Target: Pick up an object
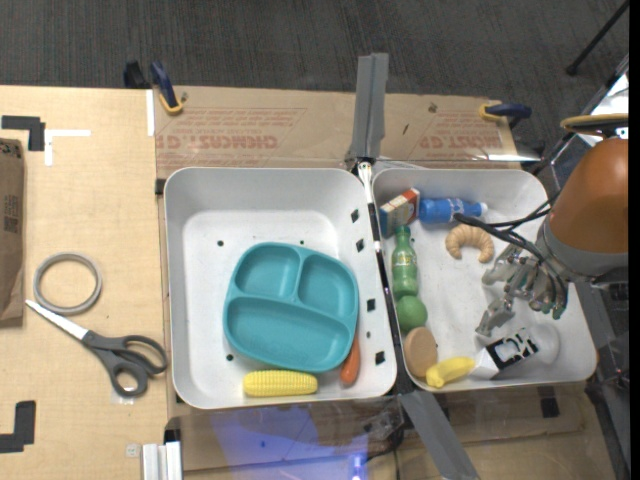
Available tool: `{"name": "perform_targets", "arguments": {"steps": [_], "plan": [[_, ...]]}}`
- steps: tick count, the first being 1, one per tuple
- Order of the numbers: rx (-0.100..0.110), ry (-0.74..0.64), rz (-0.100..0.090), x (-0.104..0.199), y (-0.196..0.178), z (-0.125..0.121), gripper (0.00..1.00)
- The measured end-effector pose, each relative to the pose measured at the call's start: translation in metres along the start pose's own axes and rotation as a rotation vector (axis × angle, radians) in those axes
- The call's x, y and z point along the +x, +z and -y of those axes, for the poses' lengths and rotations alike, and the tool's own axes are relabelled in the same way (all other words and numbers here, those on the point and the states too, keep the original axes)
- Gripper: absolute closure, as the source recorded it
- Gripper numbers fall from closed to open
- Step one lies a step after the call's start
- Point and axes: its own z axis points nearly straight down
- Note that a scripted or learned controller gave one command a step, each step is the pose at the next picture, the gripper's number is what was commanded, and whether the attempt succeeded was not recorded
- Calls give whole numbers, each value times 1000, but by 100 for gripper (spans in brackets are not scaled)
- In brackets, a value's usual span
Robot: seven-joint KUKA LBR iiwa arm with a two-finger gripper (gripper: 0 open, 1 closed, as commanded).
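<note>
We are hovering our gripper (497,320), seemingly empty, finger state unclear, below the croissant (470,241) in the right bin (560,366); it looks light and stiff, best pinched mid-curve.

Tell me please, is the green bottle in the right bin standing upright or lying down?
Lying down. The green bottle rests lengthwise on the right bin's floor along its left wall, cap pointing toward the far end.
</note>
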Motion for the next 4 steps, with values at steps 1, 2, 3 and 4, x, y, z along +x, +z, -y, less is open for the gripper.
{"name": "perform_targets", "arguments": {"steps": [1, 2, 3, 4], "plan": [[-1, -95, 2, -81, -65, -71, 0], [-1, -50, 8, -92, -13, -94, 0], [-1, -6, 1, -48, 0, -104, 0], [0, -98, 1, -13, 0, -2, 0]]}}
